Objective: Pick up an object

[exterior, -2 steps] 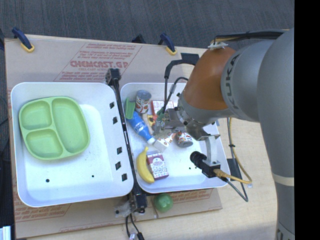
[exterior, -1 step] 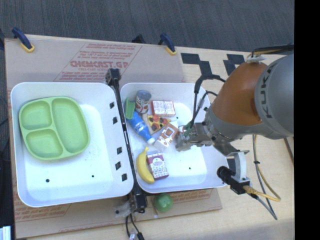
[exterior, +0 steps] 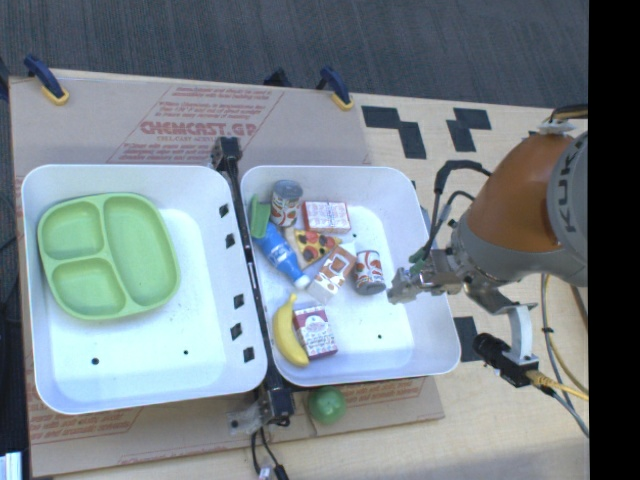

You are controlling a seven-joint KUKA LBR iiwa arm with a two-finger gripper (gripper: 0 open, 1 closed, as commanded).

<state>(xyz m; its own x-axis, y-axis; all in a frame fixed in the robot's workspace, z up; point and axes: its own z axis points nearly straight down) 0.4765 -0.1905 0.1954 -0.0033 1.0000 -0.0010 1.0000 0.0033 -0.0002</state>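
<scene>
Two white bins, one green divided plate [exterior: 107, 256], one banana [exterior: 288, 334].
Near the banana: two cans, two small cartons; cardboard reads "CHEMCAST GP". Gripper [exterior: 403, 288] state: can't tell.

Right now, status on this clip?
Gripper over right bin's right edge, nothing held. Can nearest, beside it. Cartons, banana crowd the left side.
</scene>
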